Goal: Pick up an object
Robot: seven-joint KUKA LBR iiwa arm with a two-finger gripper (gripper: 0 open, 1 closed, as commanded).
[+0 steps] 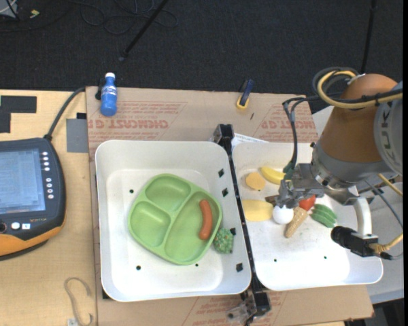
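Two white bins, toys in both.
The ice-cream cone (294, 221) lies tilted mid right bin (326, 277), tan with a white scoop, beneath the hand (294, 197), whose grip I cannot tell; left bin (115, 263) holds a green plate (156, 216) bearing a sausage (205, 219).

Beyond the worktop's (163, 117) far edge you see a dark carpeted floor (211, 32) with black cables (115, 15) trailing across it. The worktop is covered in brown cardboard printed with red lettering. At its left edge sits a teach pendant (17, 189) with a lit screen and an orange underside. A blue bottle (109, 95) lies near the far edge, a blue-and-yellow clamp (245, 94) further right.
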